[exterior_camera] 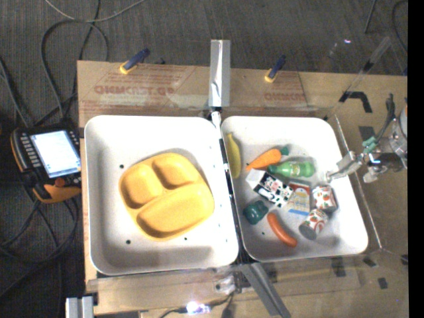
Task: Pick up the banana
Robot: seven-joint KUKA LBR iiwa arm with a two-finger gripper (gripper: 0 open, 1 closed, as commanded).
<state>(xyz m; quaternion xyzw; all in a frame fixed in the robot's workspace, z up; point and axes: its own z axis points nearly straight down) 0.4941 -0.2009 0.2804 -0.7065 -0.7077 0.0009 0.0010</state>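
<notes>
— What's laid out on the bench from where you stand?

— Two white bins side by side. The left bin (99,244) holds a yellow divided plate (167,194), the biggest thing there. The right bin (354,244) is crowded with small toy food.

— And the banana?

— The banana (233,155) lies in the right bin, hard against its left wall, just beside the divider between the two bins. It runs lengthwise along that wall, with a carrot (265,158) near its right side and a green bottle (291,169) a little beyond.

— How would it handle, you reckon?

— It looks like a toy, so I'd judge it light and stiff, probably smooth plastic, a bit slippery. It won't bruise. The awkward bit is the wall: one finger would need to slip into the narrow space between banana and bin side. I'd take it across the middle, where it's thickest, fingers closing across its short width.

— Where's the arm?

— The gripper (354,161) sits at the right rim of that bin, well apart from the banana. Its pale fingers are too small and blurred for me; I cannot tell whether the pincer is open or closed. Nothing visible in it.

— Anything smaller in there?

— A red sausage (281,229), a couple of little cans (323,199), a dark green piece (255,211).
</notes>
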